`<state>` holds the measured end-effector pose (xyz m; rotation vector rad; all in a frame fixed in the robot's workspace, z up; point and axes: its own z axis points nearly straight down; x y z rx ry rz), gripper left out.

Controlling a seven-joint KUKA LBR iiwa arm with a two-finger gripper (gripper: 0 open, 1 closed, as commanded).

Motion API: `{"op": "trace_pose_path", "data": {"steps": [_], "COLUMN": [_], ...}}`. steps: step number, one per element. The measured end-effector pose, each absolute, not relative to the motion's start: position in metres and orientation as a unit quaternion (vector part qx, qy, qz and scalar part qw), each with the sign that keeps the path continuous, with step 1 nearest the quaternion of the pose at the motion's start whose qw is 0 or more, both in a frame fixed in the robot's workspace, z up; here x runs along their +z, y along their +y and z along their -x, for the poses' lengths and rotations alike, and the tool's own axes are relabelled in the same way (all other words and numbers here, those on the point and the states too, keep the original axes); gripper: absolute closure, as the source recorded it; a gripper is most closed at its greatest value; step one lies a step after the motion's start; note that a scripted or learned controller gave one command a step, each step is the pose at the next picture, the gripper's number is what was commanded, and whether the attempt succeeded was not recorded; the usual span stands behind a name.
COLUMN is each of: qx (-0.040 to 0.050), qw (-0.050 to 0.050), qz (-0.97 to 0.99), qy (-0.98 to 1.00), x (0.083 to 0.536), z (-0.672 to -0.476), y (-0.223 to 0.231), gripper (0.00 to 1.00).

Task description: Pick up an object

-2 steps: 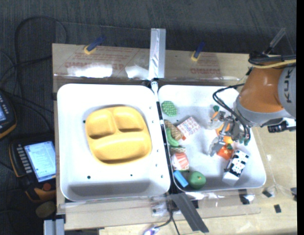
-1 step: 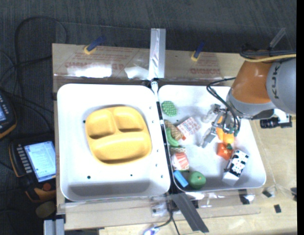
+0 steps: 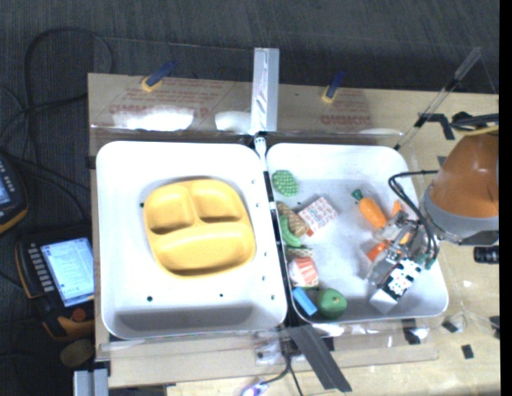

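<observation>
Overhead: wooden bench [image 3: 190, 97] on dark carpet [image 3: 239, 15]; two white bins [image 3: 115, 221]; hand [image 3: 396, 272] state unclear.

In the right bin [image 3: 354, 159] your open floor is the middle strip, between the clutter along the left wall and the carrot [image 3: 371, 212] toward the right. The green ball [image 3: 284, 181], the red-and-white box [image 3: 317, 214] and the green fruit [image 3: 331, 303] crowd that left side. In the left bin [image 3: 115, 221] the yellow tray [image 3: 199, 225] takes the centre, leaving bare margins around it.
</observation>
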<state>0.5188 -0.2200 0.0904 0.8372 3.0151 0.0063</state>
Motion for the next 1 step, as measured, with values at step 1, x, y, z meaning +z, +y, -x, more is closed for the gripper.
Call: {"op": "trace_pose_path", "data": {"steps": [1], "qx": [-0.0002], "qw": [0.008], "qz": [-0.246], "qy": [0.969], "x": [0.0900], "z": [-0.5754], "y": [-0.1873], "gripper": [0.00]}}
